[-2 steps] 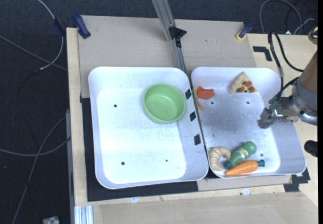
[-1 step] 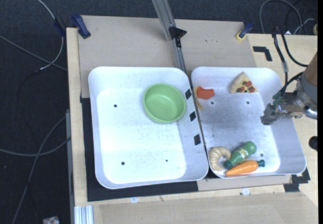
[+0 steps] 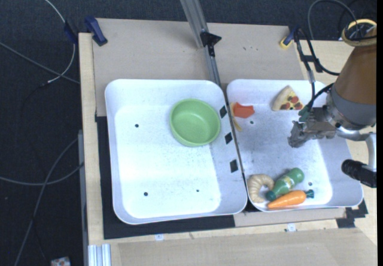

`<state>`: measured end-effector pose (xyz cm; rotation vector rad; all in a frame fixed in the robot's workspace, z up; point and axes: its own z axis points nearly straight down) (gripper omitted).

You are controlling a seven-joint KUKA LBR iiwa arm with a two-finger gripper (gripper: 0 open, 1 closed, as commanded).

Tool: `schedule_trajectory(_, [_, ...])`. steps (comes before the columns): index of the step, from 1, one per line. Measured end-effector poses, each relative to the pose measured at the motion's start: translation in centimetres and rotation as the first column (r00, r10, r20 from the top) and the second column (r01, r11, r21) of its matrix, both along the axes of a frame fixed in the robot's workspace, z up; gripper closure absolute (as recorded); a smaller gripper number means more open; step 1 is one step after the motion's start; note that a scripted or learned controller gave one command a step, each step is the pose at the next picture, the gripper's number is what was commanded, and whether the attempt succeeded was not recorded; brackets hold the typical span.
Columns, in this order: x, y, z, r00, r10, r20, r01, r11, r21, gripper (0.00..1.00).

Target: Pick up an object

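Note:
My gripper [image 3: 297, 138] hangs over the middle-right of the right bin [image 3: 263, 150], pointing left, with nothing seen between its parts. A pizza slice toy [image 3: 288, 99] lies at the bin's back, just above the gripper. An orange-red block [image 3: 242, 109] rests at the bin's back left. Along the front edge lie a beige croissant-shaped piece [image 3: 260, 184], a green bottle [image 3: 287, 180] and an orange carrot [image 3: 288, 199]. A green bowl [image 3: 194, 121] sits in the left bin [image 3: 149, 169] near its back right.
The arm's orange-banded wrist [image 3: 359, 82] enters from the right over the right bin's edge. A metal pole [image 3: 191, 4] slants down between the bins. Black cables [image 3: 311, 61] trail at the back right. Blue clamps [image 3: 94, 30] hold the bench corners.

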<state>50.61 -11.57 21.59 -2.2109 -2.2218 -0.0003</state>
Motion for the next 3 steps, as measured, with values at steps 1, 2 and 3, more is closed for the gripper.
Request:
schedule_trajectory(1, [1.3, 4.4, 0.8, 1.000, 0.000, 0.006, 0.000, 1.000, -0.003, 1.00])
schedule_trajectory(2, [1.5, 9.5, 0.3, 1.000, 0.001, -0.003, -0.001, 1.000, 0.001, 1.00])
schedule_trajectory(3, [1.9, 14.7, 0.0, 1.000, 0.001, 0.000, -0.001, 1.000, -0.001, 1.00])
